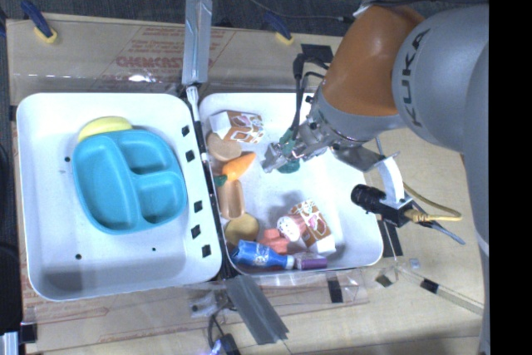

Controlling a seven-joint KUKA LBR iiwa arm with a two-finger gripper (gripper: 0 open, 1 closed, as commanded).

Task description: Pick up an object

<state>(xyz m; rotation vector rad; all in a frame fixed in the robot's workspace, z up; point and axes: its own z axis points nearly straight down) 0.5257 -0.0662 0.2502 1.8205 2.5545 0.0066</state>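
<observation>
**Arm over the right bin, small teal thing at the gripper**

Nearest my camera is the big grey arm [440, 54] with its orange band, coming in from the right and bending down over the right bin [359, 249]. At its tip I see the gripper [284, 155], low above the bin's upper middle, with a small teal object [288, 165] sitting right at the fingertips. It looks pinched there, though the metal parts crowd together and I can't tell how wide the fingers stand.

Below it lies the pile I'm picking from. A printed brown-and-white carton [242, 126] rests near the bin's top left, with an orange carrot [238, 165] just beside the gripper's left. Along the left wall I make out tan bread-like pieces [231, 197]. Toward the bottom sit a second printed carton [312, 224] and a blue bottle [259, 256], close together.

My left bin [50, 262] holds a blue divided tray [129, 180], tilted, with a yellow item [104, 126] peeking from behind its top edge.
</observation>
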